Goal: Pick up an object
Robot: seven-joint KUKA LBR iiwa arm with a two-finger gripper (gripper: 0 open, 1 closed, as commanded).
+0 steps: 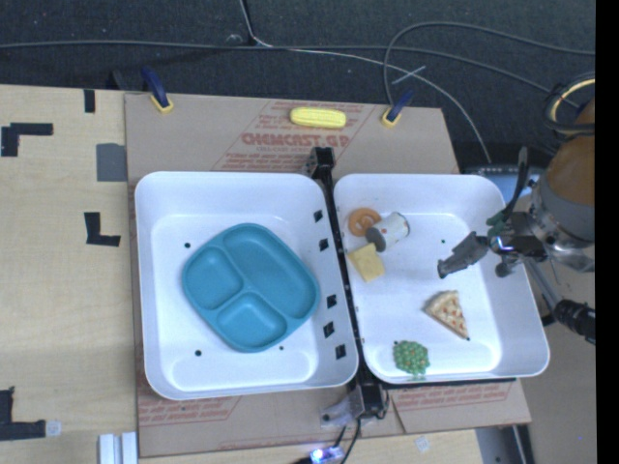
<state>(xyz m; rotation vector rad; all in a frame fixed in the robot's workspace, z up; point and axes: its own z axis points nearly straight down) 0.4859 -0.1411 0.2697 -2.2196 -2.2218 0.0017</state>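
Wooden counter (58,288) carries two bins; gripper (474,256), jaws apart and holding nothing, hovers above triangular pizza slice (448,311); picking not yet done.

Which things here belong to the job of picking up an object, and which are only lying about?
For the job:
- gripper, over the right bin
- pizza slice
- yellow cheese block
- green piece
- orange ring
- white cylinder

Lying about:
- blue tray in the left bin
- yellow corn on the cardboard behind the bins
- clamps
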